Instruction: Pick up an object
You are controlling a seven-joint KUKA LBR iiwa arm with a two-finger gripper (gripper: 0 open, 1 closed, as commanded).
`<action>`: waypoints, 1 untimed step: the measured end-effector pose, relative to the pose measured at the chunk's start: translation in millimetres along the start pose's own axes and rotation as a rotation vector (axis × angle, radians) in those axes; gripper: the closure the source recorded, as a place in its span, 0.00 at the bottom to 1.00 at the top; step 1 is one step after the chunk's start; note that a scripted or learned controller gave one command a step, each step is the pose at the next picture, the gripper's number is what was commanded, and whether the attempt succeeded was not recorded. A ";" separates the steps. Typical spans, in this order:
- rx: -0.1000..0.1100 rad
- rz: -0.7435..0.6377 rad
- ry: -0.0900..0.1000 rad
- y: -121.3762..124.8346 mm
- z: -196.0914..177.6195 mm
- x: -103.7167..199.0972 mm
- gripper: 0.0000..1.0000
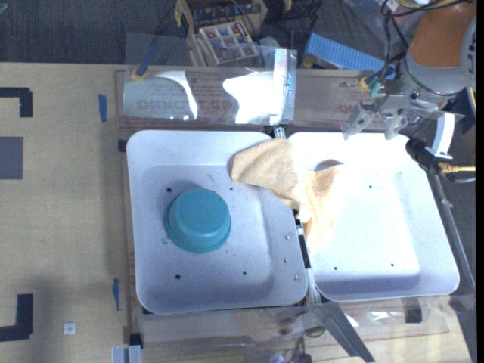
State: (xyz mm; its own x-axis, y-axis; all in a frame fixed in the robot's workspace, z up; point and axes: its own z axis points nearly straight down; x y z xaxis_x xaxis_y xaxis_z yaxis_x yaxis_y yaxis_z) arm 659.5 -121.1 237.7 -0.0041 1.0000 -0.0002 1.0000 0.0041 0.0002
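Teal bowl (198, 218) sits upside down in the left bin (144, 165), roughly mid-floor, a little toward the near-left. Nothing touches it. Rim down means no lip to grab; the smooth dome offers poor purchase for two fingers.

Tan cloth (291, 178) lies draped over the wall shared by the two bins, one bunched part in the left bin's far-right corner, the rest trailing down into the right bin (423, 271). It stays put because it straddles the ridge. Folds stand up, so it looks the easier thing to pinch. Judgement only.

Gripper (373, 122) hangs above the far rim of the right bin, near its far-left corner, well apart from the bowl and a short way off from the cloth. Fingers point down and look spread apart, nothing between them; glare off the bin makes the exact gap hard to read. Arm comes in from the right, orange band high at the upper corner.

Pick not yet made. The cloth is the nearer candidate. Risk with it: a corner lifts and the rest drags over the wall.
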 end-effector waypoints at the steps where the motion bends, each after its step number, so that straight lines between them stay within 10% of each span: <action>1: 0.003 0.073 0.000 -2.7 62.4 -31.3 0.00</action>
State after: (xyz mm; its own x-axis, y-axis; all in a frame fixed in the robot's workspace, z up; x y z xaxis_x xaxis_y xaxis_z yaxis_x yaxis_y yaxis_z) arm 656.9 -152.4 175.3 0.0692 0.9976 -0.0005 0.9976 -0.0692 -0.0025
